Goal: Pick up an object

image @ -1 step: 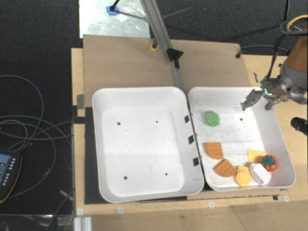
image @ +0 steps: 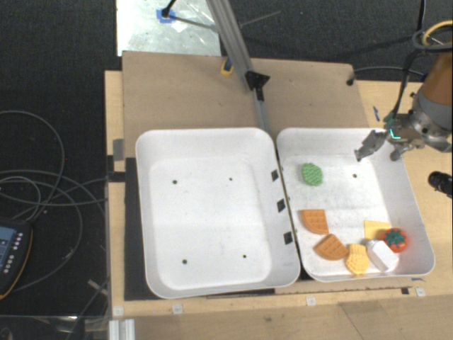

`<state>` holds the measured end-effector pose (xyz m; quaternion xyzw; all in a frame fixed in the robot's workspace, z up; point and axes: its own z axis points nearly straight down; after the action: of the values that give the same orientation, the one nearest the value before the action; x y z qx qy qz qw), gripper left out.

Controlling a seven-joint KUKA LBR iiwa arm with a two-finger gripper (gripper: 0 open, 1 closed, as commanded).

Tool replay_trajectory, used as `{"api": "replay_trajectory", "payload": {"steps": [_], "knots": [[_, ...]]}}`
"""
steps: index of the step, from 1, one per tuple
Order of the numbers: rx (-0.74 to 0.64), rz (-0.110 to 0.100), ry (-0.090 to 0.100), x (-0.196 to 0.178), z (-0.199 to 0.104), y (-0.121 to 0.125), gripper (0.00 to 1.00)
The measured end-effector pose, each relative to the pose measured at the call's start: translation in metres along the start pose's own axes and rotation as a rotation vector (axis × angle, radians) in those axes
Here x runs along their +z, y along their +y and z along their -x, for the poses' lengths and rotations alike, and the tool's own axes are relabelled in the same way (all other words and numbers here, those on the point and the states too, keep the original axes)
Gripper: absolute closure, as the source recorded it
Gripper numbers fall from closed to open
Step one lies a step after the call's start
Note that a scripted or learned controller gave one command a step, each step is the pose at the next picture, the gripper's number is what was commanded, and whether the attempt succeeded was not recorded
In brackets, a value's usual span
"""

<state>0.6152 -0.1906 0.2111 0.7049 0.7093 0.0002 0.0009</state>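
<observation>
Hovering open-fingered and empty over the right bin [image: 417,211]'s far edge, the gripper [image: 381,148] must next descend toward the green object [image: 311,173] nearby.

A robotics lab; plywood bench [image: 297,83], loose cables [image: 42,183] on dark carpet.

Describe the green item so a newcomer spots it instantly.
Look in the right bin, in its upper half near the divider between bins. The green item sits alone there, a bumpy oval, apart from the orange and yellow pieces clustered along the bin's lower edge.
</observation>
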Motion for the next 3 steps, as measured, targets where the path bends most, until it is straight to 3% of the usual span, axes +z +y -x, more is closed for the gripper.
{"api": "replay_trajectory", "payload": {"steps": [2,3], "knots": [[0.002,-0.005,0.002,0.108,-0.007,0.004,0.0],[0.002,-0.001,0.0,0.12,-0.007,0.005,0.0]]}}
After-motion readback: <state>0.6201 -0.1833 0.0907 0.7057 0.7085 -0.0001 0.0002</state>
